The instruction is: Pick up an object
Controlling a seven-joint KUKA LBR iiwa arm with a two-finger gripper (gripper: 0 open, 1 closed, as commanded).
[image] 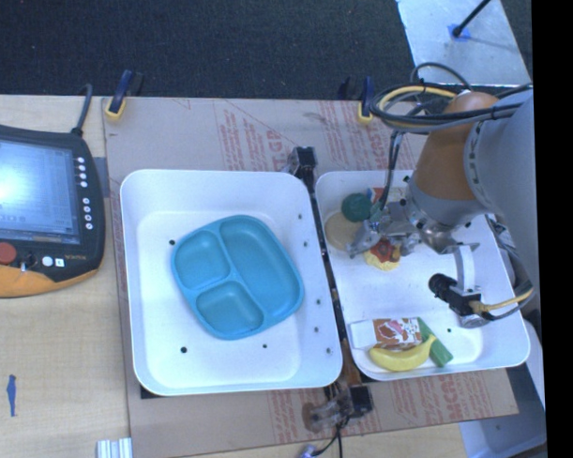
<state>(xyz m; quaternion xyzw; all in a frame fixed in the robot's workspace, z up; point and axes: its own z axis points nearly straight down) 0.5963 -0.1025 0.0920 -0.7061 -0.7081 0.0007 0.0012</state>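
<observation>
The gripper is lowered into the upper left part of the right bin, directly over a small red-and-yellow toy that lies just below and touching the fingertip area; whether the toy sits between the fingers, and whether they are parted or closed, cannot be told from this angle. A green round toy and a pale disc lie just beside the gripper on the left side of the view. The banana, with its long axis running across the view, lies well apart along the near wall of the bin.
</observation>
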